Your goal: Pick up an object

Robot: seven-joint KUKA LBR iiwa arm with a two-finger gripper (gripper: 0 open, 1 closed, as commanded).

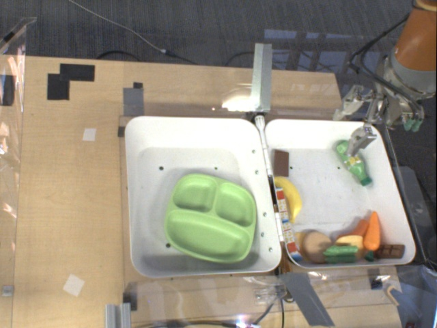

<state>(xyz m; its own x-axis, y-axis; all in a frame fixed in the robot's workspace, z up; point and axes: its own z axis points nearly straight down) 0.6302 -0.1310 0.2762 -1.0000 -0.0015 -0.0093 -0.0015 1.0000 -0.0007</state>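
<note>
The claw (pixel 356 147) hangs over the far right part of the right bin (pixel 321 162), its tip right at a small green toy (pixel 354 164) lying there. Whether it is open or closed on the toy cannot be told. This looks like the grasping step; next it calls for a firm close and a straight lift. Other toy foods (pixel 348 241) crowd the bin's near corner.

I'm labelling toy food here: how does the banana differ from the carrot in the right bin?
The banana is yellow and curved; the carrot is orange and straight. The banana lies against the bin's left wall, the carrot in the near right corner among other toys. Both sit in the right bin, away from the gripper.
</note>
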